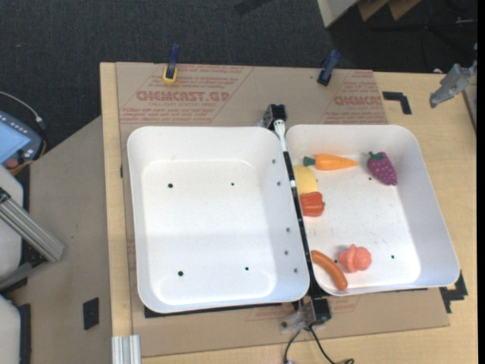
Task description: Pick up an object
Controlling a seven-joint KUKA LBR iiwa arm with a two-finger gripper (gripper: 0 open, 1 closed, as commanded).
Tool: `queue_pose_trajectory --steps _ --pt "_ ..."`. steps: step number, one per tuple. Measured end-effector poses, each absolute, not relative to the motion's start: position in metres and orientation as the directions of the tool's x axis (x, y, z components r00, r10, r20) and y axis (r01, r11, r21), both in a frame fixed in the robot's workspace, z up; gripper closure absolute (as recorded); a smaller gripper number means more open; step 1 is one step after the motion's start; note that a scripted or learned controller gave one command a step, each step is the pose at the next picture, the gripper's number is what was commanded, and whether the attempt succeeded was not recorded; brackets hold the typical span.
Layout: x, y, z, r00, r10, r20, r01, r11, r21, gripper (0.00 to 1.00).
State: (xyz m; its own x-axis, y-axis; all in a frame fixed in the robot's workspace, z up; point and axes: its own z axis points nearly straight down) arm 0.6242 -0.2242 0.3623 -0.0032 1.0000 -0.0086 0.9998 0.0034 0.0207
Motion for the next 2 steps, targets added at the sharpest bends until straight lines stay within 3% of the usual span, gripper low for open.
queue_pose_trajectory --steps 1,2 --pt "0.622 -0.224 0.363 -0.002 1.000 -0.006 1.000 0.002 0.006 1.00" --pt "0.651 -0.142 0.401 -0.009 1.000 0.000 1.000 0.009 0.009 1.00"
